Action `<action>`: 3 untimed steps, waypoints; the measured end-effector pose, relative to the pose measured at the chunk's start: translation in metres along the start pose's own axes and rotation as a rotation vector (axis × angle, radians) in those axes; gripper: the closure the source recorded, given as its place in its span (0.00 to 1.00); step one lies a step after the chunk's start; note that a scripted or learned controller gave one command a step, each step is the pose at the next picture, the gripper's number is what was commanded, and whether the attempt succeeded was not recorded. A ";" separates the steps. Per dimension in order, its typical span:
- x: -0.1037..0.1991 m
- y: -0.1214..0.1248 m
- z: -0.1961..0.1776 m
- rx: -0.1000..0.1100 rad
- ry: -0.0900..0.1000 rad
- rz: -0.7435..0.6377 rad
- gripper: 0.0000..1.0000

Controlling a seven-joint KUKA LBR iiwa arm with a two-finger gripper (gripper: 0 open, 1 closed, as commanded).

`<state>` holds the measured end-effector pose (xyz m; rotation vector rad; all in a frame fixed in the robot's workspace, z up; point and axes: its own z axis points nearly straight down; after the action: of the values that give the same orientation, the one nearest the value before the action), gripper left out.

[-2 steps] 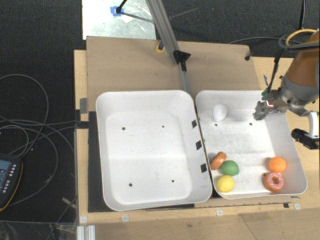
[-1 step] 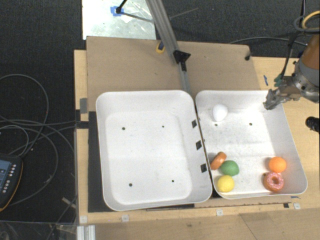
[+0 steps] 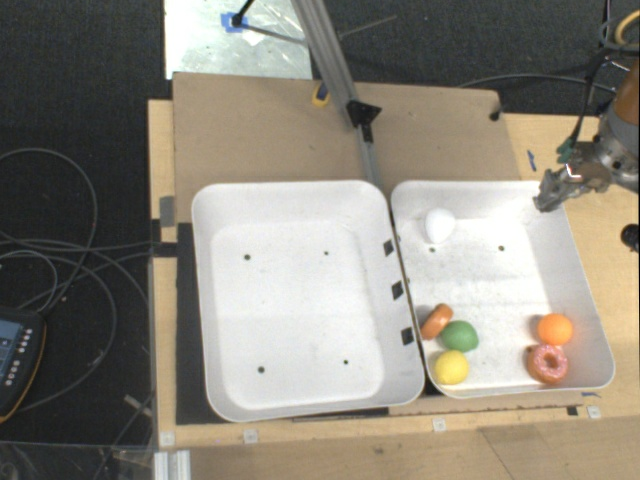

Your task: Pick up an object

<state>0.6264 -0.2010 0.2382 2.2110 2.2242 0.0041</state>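
Observation:
The right bin holds several small objects. A white ball lies near its back left. Along the front sit an orange piece, a green ball and a yellow ball, close together. At the front right are an orange ball and a pink frosted donut. My gripper hangs over the bin's back right corner, far from all of them, with nothing seen in it.
The left bin sits beside the right one, joined by black clips. A grey pole slants over the bench's back. Cables trail on the dark floor at the left.

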 end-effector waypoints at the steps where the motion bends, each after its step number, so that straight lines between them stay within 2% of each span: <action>1: 0.052 -0.018 -0.010 0.004 0.003 -0.004 1.00; 3: 0.163 -0.042 0.008 0.007 0.005 -0.005 1.00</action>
<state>0.5835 -0.0380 0.2297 2.2110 2.2356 0.0022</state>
